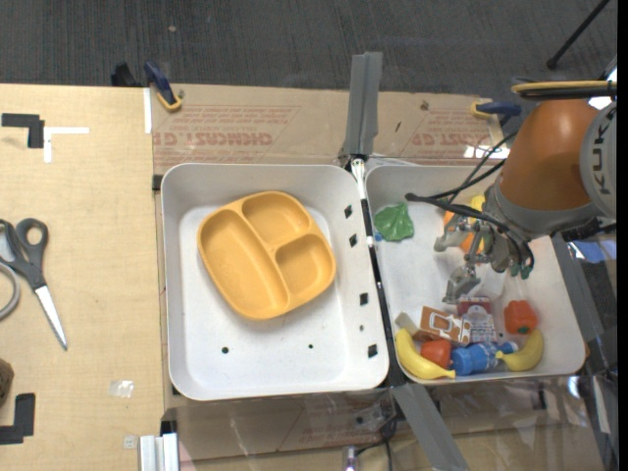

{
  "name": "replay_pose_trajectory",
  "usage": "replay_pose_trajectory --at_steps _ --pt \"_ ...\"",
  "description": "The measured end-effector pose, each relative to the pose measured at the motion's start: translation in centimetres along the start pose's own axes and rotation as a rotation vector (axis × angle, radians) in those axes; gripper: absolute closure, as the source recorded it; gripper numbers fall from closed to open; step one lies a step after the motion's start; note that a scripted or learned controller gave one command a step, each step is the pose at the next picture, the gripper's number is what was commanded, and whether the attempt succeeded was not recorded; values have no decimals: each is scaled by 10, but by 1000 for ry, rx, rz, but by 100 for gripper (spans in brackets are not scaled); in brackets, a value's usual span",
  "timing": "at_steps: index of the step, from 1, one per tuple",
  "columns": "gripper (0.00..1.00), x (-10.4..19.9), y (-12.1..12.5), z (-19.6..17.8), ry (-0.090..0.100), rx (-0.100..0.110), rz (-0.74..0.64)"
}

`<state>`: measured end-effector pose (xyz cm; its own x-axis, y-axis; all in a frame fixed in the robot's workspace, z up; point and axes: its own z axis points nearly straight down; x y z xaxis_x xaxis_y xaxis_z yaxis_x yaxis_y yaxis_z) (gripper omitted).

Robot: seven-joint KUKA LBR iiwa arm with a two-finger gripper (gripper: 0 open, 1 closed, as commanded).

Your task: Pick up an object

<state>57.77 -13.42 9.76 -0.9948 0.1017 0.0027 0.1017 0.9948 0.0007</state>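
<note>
My gripper (461, 285) hangs over the middle of the right bin (564, 292), below the grey wrist and orange band. It sits just above a pile of small toys at the bin's front. Nothing shows held in it. The pile holds a yellow banana (420, 358), a brown packet (441, 322), a white and red packet (477, 317), a blue toy (475, 359), a red-orange pepper (520, 316) and a second yellow piece (526, 353). A green leafy toy (394, 222) lies alone at the bin's back left. An orange and yellow item (459, 229) is partly hidden under the wrist.
The left bin (186, 341) bears a yellow divided plate (267, 253). Scissors (34, 273) lie on the wooden bench at far left. A grey divider bar (363, 106) rises between the bins at the back. Cables trail from the wrist.
</note>
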Motion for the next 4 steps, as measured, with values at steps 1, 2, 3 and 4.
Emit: replay_pose_trajectory --at_steps 1,2,3,4 --pt "0 -43 -1 8 -3 1 -53" --pt "100 -44 -1 2 -3 2 -56" --pt "100 24 3 10 2 -1 -256" --pt "0 23 3 9 -3 1 -256"
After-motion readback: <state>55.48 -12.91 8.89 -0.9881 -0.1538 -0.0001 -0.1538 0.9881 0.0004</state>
